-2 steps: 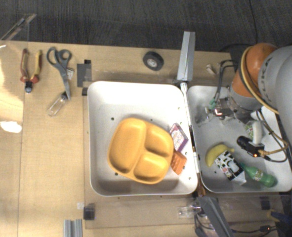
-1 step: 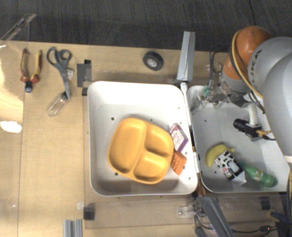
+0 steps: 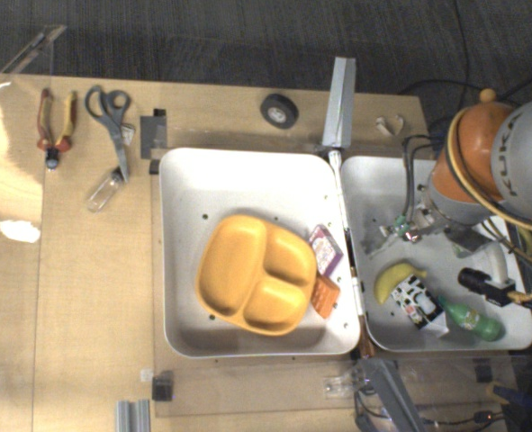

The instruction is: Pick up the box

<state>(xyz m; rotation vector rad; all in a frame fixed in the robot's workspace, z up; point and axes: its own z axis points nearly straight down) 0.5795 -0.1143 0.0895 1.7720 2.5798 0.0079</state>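
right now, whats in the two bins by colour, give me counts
Yellow: 2, the divided tray and the banana
Purple: 1, the small packet
Orange: 1, the packet
Black and white: 1, the box
Green: 1, the bottle
Total: 6

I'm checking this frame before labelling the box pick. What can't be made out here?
- Gripper, camera view: small and cluttered by cables; open or shut is unclear.
- Box: its print is too small to read.
- Orange packet: partly tucked under the yellow tray.
- Arm: cut off by the right edge.
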